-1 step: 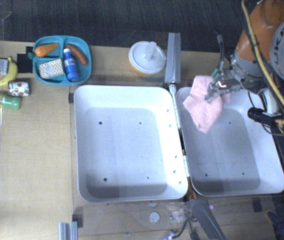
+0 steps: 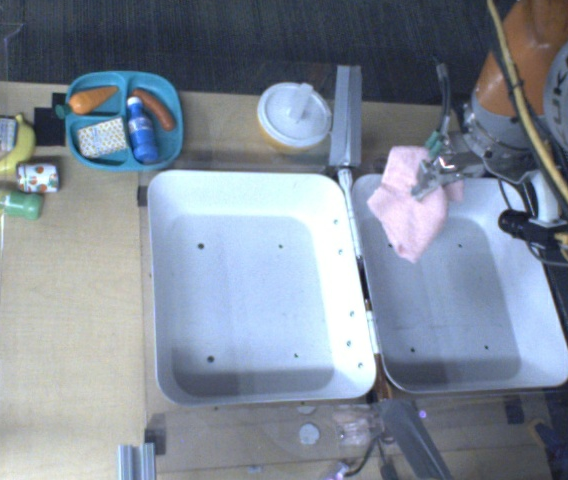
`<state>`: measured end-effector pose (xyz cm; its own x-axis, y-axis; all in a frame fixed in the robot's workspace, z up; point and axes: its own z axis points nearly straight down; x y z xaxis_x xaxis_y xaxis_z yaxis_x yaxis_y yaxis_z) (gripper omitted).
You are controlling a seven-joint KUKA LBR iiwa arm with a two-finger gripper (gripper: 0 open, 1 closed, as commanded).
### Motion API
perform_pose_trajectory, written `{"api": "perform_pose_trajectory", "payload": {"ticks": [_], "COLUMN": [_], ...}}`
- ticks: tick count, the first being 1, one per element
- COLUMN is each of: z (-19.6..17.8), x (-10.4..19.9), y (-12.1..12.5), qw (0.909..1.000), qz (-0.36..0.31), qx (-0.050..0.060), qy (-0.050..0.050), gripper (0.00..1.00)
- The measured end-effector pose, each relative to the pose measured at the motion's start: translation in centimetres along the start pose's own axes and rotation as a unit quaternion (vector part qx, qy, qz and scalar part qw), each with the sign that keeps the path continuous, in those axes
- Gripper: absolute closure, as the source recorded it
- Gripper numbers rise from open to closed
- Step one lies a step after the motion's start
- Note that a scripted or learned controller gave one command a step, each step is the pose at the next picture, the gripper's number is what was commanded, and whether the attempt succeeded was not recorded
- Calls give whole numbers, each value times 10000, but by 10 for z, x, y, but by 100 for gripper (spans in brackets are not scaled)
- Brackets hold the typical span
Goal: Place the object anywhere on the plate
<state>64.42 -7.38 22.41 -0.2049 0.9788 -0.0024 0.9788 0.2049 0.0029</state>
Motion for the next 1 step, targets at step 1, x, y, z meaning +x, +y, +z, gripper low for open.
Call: {"api": "perform_pose_trajectory", "payload": {"ticks": [1], "z": [-3], "x": [61], "y": [-4], "qw": [9797], "qz": [-2003], "qx": [-2], "qy": [12], "gripper": [100]}}
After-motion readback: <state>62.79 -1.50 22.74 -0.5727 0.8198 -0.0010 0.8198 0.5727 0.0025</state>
